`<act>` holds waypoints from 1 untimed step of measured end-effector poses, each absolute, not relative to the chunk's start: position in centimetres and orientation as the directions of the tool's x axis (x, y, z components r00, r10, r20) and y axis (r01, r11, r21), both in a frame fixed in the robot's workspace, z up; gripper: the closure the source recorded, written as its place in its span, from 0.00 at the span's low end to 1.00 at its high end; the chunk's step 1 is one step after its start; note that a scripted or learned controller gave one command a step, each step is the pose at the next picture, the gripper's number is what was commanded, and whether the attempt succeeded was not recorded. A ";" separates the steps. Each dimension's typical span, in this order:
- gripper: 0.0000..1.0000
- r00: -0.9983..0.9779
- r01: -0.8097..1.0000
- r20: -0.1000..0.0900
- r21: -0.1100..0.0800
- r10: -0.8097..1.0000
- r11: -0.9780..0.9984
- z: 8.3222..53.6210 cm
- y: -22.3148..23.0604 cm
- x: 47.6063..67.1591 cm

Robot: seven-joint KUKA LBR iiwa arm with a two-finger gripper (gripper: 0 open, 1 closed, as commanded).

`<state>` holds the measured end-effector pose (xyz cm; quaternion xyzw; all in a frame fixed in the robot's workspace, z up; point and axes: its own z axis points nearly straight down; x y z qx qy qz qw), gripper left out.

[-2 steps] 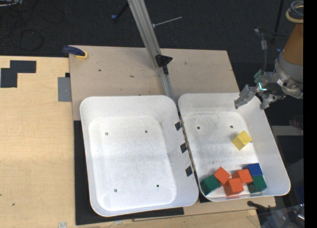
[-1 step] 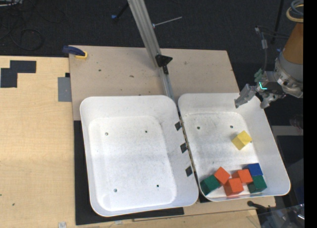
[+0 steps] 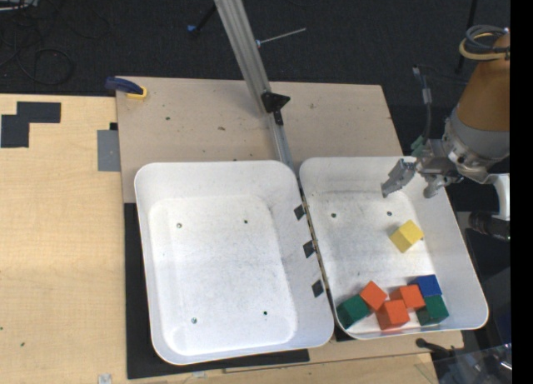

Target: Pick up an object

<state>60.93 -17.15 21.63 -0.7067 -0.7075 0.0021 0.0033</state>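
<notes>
Two shallow white bins are seen side by side on the counter point(image 3: 208, 124). The left bin point(image 3: 158, 207) and the right bin point(image 3: 358, 182) are separated by a narrow seam with small black clips.

The arm point(image 3: 483, 107) is seen reaching in from the right, its orange band above a grey wrist. The hand point(image 3: 414, 179) is held over the far right corner of the right bin, near the rim. Two grey fingers appear to be spread apart, one point(image 3: 397, 177) pointing left and down, the other at the right side; nothing is seen between them. How wide the gap is can only be judged roughly, since the fingers are small and partly merged with the wrist.

A yellow block point(image 3: 406, 236) lies alone on the bin floor, below the hand and slightly right of its left finger, near but clearly apart from it. It is turned at an angle to the bin walls.

The remaining blocks are gathered in the near right corner, well apart from the hand: a green block point(image 3: 354, 310), three orange blocks point(image 3: 373, 295) point(image 3: 393, 314) point(image 3: 411, 296), a blue block point(image 3: 427, 284) and a second green block point(image 3: 433, 311). They are packed closely, several touching one another.

A slanted aluminium rail point(image 3: 246, 49) is mounted behind the bins.
</notes>
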 end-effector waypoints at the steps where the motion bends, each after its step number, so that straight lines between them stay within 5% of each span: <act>1: 0.00 -0.003 1.000 0.002 -0.007 1.000 0.003 17.0 -16.6 61.4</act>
